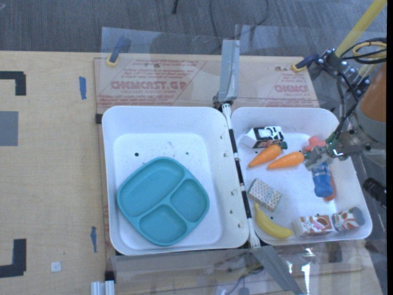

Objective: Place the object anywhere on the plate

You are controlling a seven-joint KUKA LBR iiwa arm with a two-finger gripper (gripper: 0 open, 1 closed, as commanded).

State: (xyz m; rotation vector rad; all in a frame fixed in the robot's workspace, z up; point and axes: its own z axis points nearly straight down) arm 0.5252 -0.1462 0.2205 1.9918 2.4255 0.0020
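1. clear sheeting (288, 269), creased and taped, lies along the near edge of the bench in front of both bins.
2. the left bin (116, 125) holds a teal plate (163, 200) with three compartments, lying flat towards its near left corner; nothing rests on it.
3. the right bin (288, 115) holds, near to far: a banana (270, 224) beside a carton (325, 222) lying on its side with red and white print too small to read; a patterned box (264, 195); a blue bottle (322, 182); two carrots (276, 157) lying side by side; a black-and-white package (265, 134) whose lettering cannot be read.
4. the gripper (319, 155) hangs low at the right side of the right bin, just above the blue bottle and beside the tip of one carrot; whether its jaws are spread or closed cannot be told.
5. the far panel (156, 82) behind the bins is clear plastic bearing red mirrored print, only partly legible.
6. the bench (49, 165) is light wood with black and blue tape marks; grey carpet (92, 5) and a black cable (239, 5) lie beyond.
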